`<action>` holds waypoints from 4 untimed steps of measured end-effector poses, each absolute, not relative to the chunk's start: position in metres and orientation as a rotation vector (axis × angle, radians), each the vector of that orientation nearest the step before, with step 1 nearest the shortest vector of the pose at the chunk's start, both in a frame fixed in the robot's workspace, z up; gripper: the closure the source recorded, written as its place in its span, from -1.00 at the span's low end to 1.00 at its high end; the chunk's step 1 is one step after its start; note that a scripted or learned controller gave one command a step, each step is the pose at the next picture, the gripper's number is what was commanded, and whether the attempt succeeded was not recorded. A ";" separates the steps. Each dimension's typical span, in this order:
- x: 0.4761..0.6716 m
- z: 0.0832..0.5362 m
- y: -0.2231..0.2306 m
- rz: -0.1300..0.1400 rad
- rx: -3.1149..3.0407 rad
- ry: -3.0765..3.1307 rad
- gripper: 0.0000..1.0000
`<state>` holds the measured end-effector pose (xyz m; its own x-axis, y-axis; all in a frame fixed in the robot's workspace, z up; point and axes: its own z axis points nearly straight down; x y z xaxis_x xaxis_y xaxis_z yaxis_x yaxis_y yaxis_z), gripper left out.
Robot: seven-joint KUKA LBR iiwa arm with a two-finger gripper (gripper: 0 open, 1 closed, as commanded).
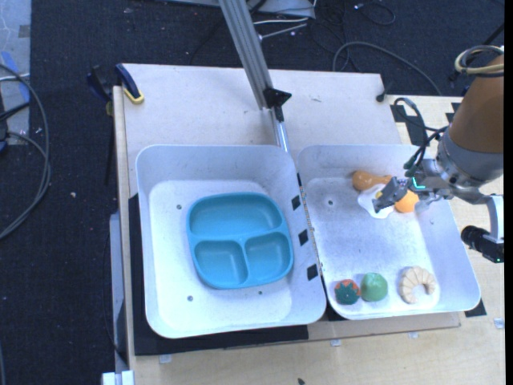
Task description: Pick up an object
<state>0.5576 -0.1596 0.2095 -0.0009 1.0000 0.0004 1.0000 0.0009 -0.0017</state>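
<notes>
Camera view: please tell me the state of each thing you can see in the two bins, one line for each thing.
Blue tray: lies flat in the left bin, compartments hold nothing.
Gripper: low in the right bin, at the white piece.
Orange ball: lies right beside the gripper.
Orange-brown piece: lies loose near the far wall.
Green ball: rests near the front wall.
Red and green item: rests touching the green ball.
Pastry: lies loose at the front right.

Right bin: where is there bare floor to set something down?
Right bin: the middle floor is bare, between the gripper above and the strawberry, green ball and pastry below. Crowded: far end, around the gripper and orange pieces.
</notes>
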 end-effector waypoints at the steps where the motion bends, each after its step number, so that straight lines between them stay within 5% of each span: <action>1: 0.558 0.210 -0.160 0.000 -2.220 -2.222 -1.00; 4: 0.563 0.093 -0.152 -0.001 -2.224 -2.223 -1.00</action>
<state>0.5632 -0.1521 0.0930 0.0004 1.0000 -0.0012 1.0000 -0.0004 0.0023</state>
